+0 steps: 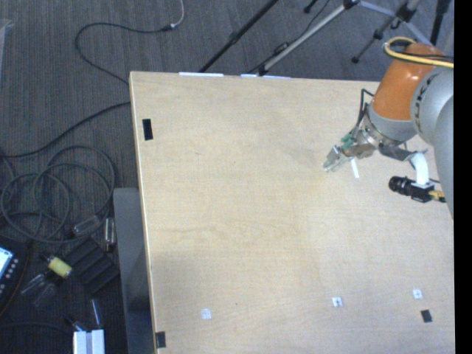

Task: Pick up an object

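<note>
One arm [413,102] reaches in from right, orange band above wrist, over bare wooden bench top [258,220]. Gripper [341,157] hangs near bench's right side, tilted down-left. Pincer too small and blurred, cannot tell its state or contents. No object to pick identifiable. Cables [51,198] coil on carpet left of bench.

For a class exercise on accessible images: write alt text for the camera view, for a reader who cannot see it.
A grey robot arm with an orange band reaches in from the right, its tool above a bare wooden board. A few small markers dot the board's edges. Cables lie on the dark carpet at left, and stand legs cross the top.
</note>
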{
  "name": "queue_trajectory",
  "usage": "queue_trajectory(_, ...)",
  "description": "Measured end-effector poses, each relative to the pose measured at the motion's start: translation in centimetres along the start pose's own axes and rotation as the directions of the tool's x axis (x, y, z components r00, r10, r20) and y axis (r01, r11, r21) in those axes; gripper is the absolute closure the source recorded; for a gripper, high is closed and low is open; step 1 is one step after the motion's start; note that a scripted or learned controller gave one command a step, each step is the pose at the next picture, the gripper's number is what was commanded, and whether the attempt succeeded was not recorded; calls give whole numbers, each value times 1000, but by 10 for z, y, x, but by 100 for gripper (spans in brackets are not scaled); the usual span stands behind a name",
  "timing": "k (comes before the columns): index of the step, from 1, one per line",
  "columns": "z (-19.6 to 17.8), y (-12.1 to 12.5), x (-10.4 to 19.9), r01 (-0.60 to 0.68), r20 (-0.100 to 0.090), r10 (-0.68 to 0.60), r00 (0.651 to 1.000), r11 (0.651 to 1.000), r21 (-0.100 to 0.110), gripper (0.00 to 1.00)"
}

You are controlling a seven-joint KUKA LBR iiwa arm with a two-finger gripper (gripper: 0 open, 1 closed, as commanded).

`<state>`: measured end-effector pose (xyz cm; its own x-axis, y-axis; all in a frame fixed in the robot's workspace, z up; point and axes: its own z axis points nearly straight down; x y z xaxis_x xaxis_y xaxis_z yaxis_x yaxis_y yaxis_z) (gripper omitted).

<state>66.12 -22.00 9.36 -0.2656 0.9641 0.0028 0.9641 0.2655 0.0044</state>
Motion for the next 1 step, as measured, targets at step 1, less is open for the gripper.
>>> queue_trajectory(1, 0, 0, 0, 0, 1, 0, 1000, 1000, 1, 0)
